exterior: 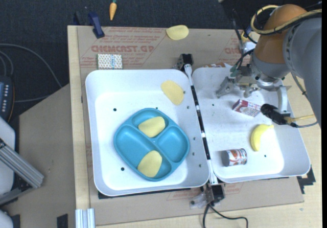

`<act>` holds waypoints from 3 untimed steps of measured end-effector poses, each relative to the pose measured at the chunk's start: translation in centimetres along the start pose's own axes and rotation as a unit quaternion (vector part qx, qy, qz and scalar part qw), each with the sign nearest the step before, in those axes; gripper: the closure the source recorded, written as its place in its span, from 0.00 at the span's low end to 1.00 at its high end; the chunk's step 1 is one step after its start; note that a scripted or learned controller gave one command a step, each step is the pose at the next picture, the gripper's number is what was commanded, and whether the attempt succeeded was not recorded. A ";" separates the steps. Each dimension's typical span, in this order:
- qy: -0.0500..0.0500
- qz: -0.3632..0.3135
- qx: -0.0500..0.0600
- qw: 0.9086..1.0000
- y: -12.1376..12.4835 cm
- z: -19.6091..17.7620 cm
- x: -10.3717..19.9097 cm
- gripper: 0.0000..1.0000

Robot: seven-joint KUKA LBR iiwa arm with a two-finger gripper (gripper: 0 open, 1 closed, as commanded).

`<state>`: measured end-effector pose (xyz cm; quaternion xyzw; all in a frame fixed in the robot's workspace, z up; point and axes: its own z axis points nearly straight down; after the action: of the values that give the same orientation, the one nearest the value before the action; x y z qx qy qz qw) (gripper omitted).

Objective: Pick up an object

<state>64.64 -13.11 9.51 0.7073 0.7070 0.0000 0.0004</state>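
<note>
My gripper [252, 96] hangs low over the back of the right bin [294, 163], its fingers spread wide and open. One grey finger [224, 88] reaches left and the other finger [281, 101] points down on the right. A red and white packet [247, 107] lies on the bin floor between and just below them, not gripped. Nearer the front lie a yellow banana-shaped piece [259, 136] and a small red and white can [234, 157] on its side.
The left bin [102, 114] holds a blue divided plate [168, 146] with two yellow pieces in it, and another yellow piece [173, 92] at its back right. On the bench behind lie a yellow piece [177, 32] and a patterned packet [110, 61].
</note>
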 end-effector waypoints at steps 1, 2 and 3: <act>0.000 0.000 0.001 1.000 -2.9 1.0 -2.5 0.00; 0.000 -0.001 -0.001 1.000 -0.8 1.0 -3.1 0.00; 0.001 0.000 0.001 1.000 -2.0 1.0 -2.6 0.00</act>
<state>62.62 -15.67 8.48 0.7073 0.7069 -0.0004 -0.0008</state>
